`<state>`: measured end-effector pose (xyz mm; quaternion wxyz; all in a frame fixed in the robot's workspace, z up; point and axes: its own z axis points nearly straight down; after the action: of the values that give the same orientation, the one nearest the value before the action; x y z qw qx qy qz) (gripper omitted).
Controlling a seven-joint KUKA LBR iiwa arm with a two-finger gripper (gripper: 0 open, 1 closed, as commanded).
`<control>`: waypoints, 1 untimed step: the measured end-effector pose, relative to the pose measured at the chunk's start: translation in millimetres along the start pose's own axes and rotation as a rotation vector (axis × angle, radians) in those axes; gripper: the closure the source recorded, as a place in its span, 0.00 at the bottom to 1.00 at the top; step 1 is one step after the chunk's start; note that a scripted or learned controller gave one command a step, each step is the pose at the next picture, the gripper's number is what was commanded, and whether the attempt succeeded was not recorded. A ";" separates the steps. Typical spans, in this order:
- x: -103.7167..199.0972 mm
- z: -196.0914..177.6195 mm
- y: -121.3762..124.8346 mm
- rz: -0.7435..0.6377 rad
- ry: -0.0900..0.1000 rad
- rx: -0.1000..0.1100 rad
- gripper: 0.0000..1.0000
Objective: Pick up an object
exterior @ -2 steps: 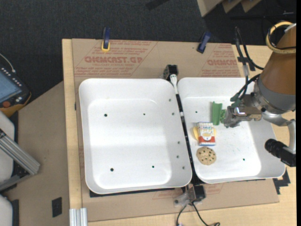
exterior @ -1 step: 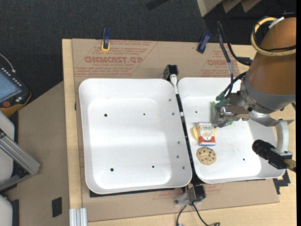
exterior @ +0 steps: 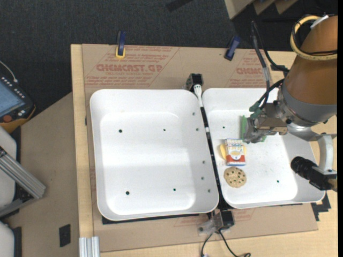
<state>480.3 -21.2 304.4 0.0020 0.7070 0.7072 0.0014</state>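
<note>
Bench: brown cardboard sheet (exterior: 161,63) under both bins.
Left bin: shallow white plastic tray (exterior: 102,143).
Right bin: matching white tray (exterior: 278,186), where I hang.
My gripper (exterior: 256,128): over a green item; grip state I cannot tell.
Box: small white-and-orange carton (exterior: 235,152), just below me.
Cookie: round tan biscuit (exterior: 235,177), beside the carton's near end.

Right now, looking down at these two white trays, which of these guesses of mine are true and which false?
1. The cookie lies in the right bin. True.
2. The small box sits in the left bin. False: it is in the right bin, just above the cookie.
3. The hand is over the right bin. True.
4. The cookie rests on top of the small box. False: it lies beside it, on the bin floor.
</note>
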 end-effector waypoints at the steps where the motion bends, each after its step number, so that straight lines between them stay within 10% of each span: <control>1: 0.1 -10.0 0.7 0.000 -0.001 -0.002 1.00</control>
<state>480.9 -21.2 314.4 0.0029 0.7069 0.7073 0.0018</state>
